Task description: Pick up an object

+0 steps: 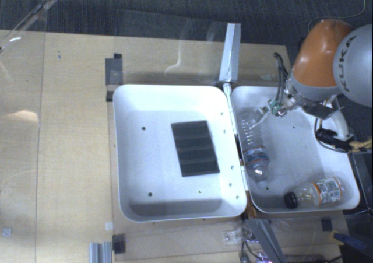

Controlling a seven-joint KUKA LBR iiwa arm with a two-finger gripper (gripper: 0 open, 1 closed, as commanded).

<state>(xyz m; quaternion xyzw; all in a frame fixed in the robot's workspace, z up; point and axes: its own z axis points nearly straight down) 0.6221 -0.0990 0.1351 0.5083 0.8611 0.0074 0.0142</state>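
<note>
A clear plastic bottle [254, 146] lies along the left wall of the right bin [294, 145], its bluish end toward the front. A second bottle [315, 192] with a black cap and an orange-and-white label lies at that bin's front right. A black ridged rectangular pad [195, 148] rests flat in the middle of the left bin [140, 157]. My gripper [279, 107] hangs under the orange band of the arm, over the back of the right bin, just beyond the clear bottle's far end and a little to its right. Nothing is seen in its grasp.
The grey arm body [349, 75] and its black cables [335, 139] cover the right bin's back right corner. A metal divider [229, 58] rises behind the gap between the bins. Wooden benchtop [58, 139] surrounds the bins.
</note>
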